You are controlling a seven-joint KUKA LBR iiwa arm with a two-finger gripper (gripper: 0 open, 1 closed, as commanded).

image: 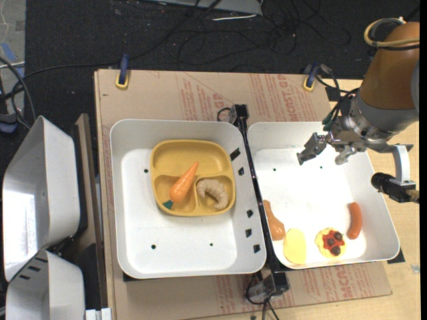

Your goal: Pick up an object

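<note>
The two bins, the left bin (133, 245) and the right bin (373, 179), are white, with small black dots on their floors. In the left bin lies a yellow divided plate (193, 153); on it are an orange carrot (184, 182) with a green end and a pale beige shrimp (214, 193). In the right bin are an orange-brown drumstick (273, 222), a pale yellow piece (295, 245), a yellow round piece with red and dark spots (331, 241), and an orange-red sausage (354, 220). The counter (187, 99) is light brown with red printed letters. The claw (327, 149) is grey and black. The arm (390, 65) has an orange band.
</note>
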